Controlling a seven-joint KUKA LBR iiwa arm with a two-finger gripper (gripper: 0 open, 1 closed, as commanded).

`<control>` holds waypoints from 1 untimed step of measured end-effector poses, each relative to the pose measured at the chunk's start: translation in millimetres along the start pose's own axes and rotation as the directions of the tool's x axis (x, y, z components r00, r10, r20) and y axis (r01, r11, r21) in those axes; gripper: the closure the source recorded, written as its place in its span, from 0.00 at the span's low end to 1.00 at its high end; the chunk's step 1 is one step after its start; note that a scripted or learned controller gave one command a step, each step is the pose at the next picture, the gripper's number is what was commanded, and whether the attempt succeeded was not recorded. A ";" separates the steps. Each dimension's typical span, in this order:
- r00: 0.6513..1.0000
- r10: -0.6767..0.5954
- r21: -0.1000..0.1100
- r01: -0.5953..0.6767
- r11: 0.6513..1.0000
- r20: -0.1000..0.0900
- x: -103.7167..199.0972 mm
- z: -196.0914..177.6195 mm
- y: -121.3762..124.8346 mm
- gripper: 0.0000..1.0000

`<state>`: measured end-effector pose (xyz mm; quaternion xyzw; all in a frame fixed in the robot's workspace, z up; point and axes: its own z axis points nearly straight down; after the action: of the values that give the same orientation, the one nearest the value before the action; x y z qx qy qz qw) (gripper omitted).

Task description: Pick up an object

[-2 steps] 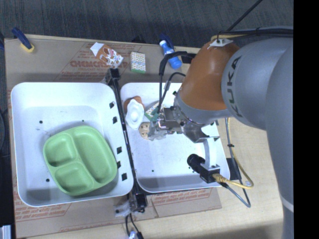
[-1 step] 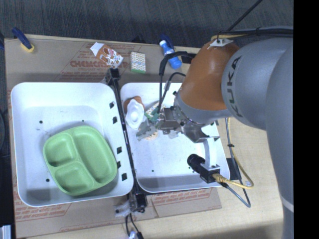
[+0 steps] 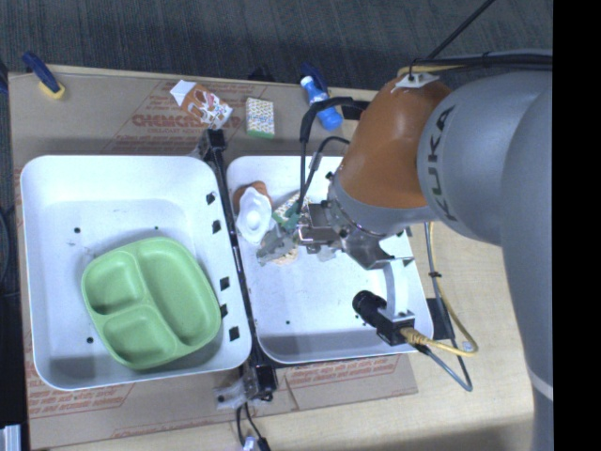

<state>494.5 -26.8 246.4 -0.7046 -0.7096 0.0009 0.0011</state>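
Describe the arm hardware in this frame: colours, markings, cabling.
The arm is bulky, rounded and grey, with a glossy orange band above the wrist and dark KUKA lettering on the grey shell. Black cables loop from the orange section toward the metallic pincer. A thin black line runs off to the upper right.

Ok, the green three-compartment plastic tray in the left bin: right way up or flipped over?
Right way up. The green three-compartment plastic tray lies in the left white bin with all three hollows facing the camera and nothing in them.
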 end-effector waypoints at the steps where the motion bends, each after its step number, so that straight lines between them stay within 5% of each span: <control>1: 1.000 0.000 0.000 0.000 1.000 0.000 0.0 0.0 0.0 0.00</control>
<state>494.5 -26.8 246.4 -0.7046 -0.7096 0.0009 0.0010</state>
